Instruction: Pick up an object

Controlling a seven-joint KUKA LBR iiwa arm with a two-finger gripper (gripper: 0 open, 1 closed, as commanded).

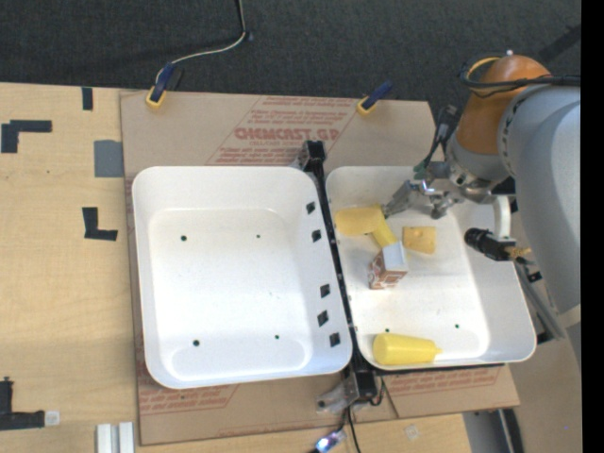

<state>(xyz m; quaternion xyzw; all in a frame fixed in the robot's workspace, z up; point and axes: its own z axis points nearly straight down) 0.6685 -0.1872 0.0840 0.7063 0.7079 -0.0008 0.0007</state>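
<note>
Arm reaching over the right bin's far edge.

The gripper [412, 194] is hovering above the right bin [491, 333], its fingers [396, 199] spreading apart and gripping nothing. Just beside them a yellow block [360, 221] is lying, with a small yellow cube [421, 240], a brown carton [387, 267] and a yellow bottle [404, 350] nearby. The left bin [151, 253] is sitting alongside on the desk [57, 281].
</note>
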